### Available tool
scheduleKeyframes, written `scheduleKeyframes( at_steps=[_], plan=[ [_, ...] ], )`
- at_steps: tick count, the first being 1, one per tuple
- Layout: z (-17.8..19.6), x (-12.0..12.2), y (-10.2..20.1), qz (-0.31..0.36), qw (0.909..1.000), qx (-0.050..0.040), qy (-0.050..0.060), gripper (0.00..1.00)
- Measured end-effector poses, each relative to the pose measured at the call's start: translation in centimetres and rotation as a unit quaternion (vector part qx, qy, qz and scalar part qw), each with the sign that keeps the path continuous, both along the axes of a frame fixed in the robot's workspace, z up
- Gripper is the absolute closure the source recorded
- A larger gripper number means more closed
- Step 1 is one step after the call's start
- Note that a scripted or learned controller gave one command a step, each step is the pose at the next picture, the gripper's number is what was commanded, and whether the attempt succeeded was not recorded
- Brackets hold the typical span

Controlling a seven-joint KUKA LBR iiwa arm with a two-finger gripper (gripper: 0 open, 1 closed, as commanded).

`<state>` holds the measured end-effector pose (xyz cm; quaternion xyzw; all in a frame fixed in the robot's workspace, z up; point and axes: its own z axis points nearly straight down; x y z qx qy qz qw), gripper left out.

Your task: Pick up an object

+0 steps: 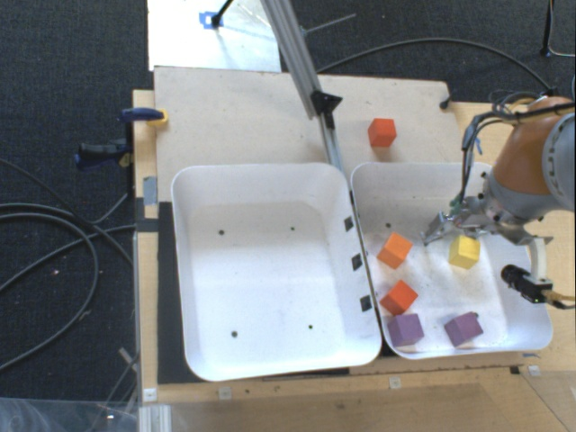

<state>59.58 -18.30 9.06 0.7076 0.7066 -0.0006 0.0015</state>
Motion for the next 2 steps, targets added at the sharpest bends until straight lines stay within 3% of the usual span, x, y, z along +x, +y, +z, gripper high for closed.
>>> scheduleKeyframes(
  at_steps=[2],
  plan=[
    [-0.1, -6.9, 0.5, 0.001, 1.0, 0.0015, 0.002, 0.0]
  ],
)
